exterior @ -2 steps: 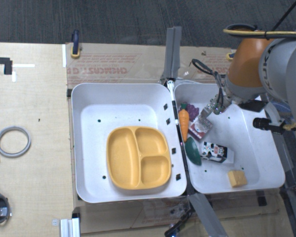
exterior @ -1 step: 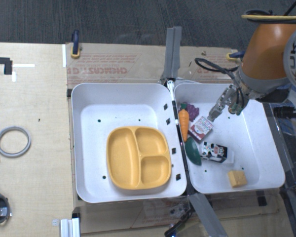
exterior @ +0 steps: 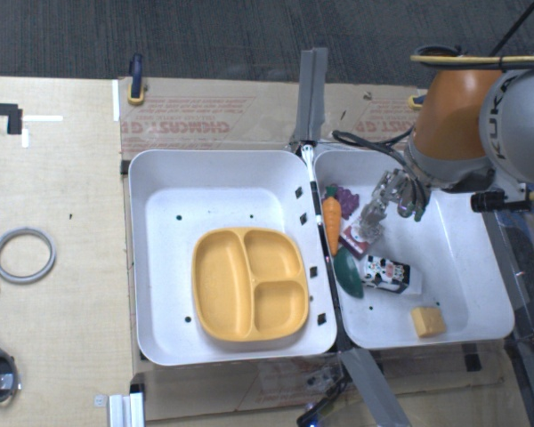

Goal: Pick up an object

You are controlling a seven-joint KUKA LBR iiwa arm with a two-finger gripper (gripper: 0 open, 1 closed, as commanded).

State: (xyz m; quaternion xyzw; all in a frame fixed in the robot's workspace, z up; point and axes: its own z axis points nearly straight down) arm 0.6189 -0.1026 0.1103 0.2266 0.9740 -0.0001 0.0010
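Tan block [exterior: 428, 320] sits low in right bin [exterior: 481, 265]; claw [exterior: 371, 225], grip state unreadable, hovers with black-white box [exterior: 387, 275] at its 5 o'clock, carrot [exterior: 332, 221] at 9

My gripper [exterior: 371, 223] looks like bare shiny metal over smooth glossy white plastic bins [exterior: 151, 238], a matt yellow plastic plate [exterior: 249, 283], and a dull brown cardboard bench top [exterior: 53, 327].

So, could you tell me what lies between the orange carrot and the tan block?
In the camera view, the black-and-white box lies between the orange carrot and the tan block.
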